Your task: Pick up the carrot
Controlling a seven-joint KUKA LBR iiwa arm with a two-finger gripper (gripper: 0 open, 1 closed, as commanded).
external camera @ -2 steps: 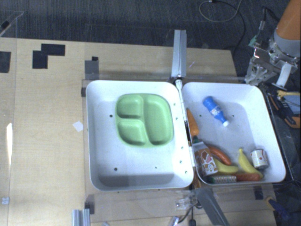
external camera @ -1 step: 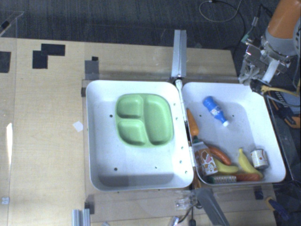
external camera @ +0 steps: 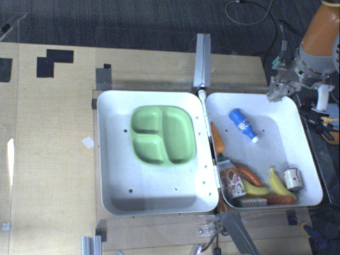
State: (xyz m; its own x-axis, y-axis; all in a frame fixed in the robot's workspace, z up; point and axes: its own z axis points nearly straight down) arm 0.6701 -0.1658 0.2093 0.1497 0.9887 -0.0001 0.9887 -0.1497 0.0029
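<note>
The carrot (external camera: 217, 138) is a slim orange piece with a green end. It lies lengthwise against the left wall of the right bin (external camera: 297, 126). My gripper (external camera: 277, 90) hangs over the far right corner of that bin, well away from the carrot and above the rim. Nothing shows beneath it. The grey arm with its orange band (external camera: 321, 28) comes in from the upper right.
A blue bottle (external camera: 243, 125) lies mid-bin between the carrot and the gripper. A packet (external camera: 232, 182), an orange-red sausage (external camera: 248, 175), bananas (external camera: 277, 183) and a can (external camera: 292, 179) crowd the near edge. The left bin (external camera: 114, 142) holds a green divided plate (external camera: 162, 135).
</note>
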